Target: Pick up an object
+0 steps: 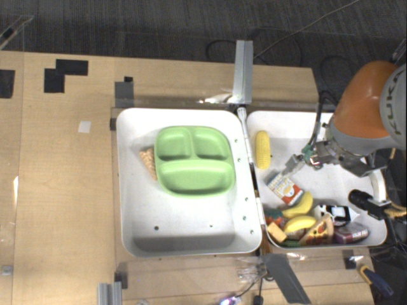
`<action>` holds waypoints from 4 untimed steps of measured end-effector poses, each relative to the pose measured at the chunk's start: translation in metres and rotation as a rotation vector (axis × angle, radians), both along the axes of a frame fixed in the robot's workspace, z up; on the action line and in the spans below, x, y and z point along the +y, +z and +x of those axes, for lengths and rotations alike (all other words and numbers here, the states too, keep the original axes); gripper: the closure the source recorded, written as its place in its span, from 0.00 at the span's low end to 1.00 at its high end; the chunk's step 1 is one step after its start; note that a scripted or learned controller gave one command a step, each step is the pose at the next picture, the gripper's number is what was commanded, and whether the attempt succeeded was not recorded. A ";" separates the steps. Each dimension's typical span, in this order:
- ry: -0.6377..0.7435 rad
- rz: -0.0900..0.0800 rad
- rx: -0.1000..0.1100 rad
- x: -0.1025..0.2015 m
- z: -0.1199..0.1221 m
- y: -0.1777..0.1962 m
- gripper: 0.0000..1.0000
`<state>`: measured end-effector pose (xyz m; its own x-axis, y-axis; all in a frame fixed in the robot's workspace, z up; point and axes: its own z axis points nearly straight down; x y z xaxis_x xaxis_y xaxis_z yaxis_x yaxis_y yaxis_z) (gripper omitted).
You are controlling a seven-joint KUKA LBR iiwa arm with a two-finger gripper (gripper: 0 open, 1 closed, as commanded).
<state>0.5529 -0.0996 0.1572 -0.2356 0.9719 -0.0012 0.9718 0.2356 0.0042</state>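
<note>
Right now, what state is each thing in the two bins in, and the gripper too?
green divided plate: lying flat, right way up, in the left bin.
corn cob: lying lengthwise in the right bin, apart from the pile.
small carton: lying flat, touching the bananas.
bananas: piled at the near edge.
gripper: low over the right bin, holding nothing visible.

arm [375, 116] | grey casing, rounded joint | broad orange band above wrist, glossy | dark letters on grey shell at right edge, partly cut off | wrist block grey-silver with small green and red bits | black cables alongside
</note>
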 end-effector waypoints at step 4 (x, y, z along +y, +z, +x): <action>-0.036 0.000 -0.002 0.038 -0.048 0.028 0.00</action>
<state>0.5050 -0.0619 0.1854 -0.2008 0.9796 -0.0012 0.9796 0.2008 0.0059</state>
